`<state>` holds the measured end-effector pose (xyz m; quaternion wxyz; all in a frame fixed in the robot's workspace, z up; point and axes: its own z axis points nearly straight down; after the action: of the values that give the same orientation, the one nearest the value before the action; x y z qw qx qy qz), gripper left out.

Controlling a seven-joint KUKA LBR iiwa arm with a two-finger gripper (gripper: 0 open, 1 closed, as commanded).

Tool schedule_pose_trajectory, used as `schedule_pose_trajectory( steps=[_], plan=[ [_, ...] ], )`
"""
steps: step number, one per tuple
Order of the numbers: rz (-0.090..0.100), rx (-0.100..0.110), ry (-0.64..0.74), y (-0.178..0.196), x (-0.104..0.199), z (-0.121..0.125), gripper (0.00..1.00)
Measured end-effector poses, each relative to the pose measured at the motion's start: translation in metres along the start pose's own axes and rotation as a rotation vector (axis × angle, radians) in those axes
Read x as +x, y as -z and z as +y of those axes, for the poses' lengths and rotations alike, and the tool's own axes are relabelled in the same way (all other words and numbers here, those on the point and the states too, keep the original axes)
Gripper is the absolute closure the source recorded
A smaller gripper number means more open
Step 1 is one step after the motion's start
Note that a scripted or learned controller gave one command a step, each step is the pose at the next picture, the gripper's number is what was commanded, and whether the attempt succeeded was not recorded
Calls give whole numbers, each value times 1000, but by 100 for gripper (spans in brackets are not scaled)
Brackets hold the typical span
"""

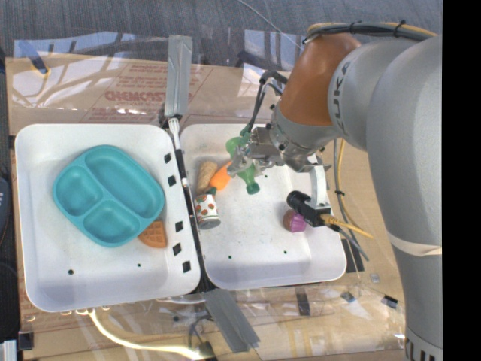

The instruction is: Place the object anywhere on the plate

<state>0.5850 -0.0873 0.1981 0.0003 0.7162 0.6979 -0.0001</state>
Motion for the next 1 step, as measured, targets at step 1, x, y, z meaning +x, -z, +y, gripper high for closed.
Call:
schedule_pose_trajectory(
  steps=[1],
  plan=[
    [1, 1, 105, -7, 58, 18, 100]
  ],
)
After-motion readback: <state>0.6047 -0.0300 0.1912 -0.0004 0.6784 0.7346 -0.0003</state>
